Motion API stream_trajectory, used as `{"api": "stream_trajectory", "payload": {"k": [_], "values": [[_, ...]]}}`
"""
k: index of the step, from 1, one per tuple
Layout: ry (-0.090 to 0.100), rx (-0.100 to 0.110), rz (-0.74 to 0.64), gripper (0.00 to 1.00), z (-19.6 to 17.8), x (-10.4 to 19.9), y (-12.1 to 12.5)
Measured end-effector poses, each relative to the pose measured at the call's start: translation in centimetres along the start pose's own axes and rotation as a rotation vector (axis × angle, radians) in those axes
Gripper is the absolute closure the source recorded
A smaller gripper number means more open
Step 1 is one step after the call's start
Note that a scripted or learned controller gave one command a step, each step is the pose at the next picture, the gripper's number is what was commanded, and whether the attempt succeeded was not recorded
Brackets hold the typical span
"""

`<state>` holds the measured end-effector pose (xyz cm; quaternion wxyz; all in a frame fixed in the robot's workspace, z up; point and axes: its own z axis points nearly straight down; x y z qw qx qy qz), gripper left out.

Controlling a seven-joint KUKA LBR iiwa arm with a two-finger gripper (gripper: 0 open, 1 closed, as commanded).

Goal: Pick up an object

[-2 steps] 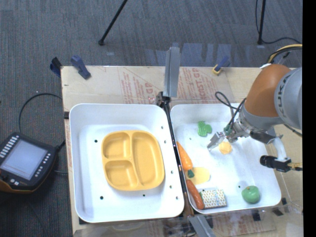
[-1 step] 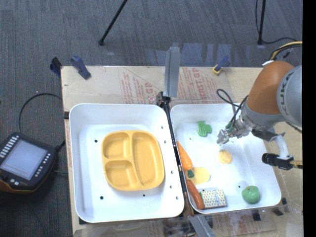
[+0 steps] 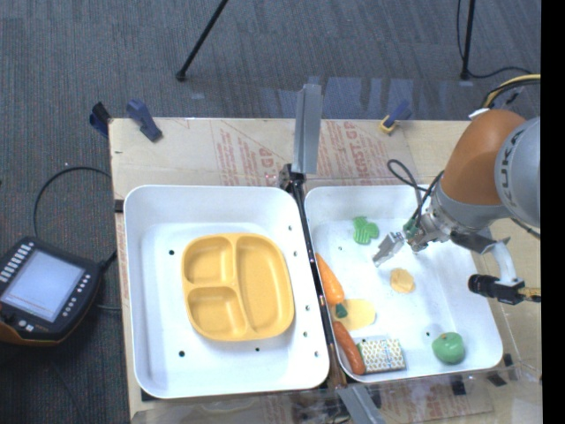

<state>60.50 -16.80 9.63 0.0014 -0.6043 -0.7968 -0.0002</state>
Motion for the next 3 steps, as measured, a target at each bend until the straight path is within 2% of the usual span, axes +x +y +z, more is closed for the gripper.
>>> {"api": "stream_trajectory", "payload": {"k": [1, 2, 3], "values": [[0.000, 0.002, 0.051, 0.00, 0.6, -0.9, -4.9], [0.001, 0.000, 0.055, 1.00, -0.4, -1.0, -4.8], [-0.002, 0.000, 0.075, 1.00, -2.2, -2.1, -9.3]]}}
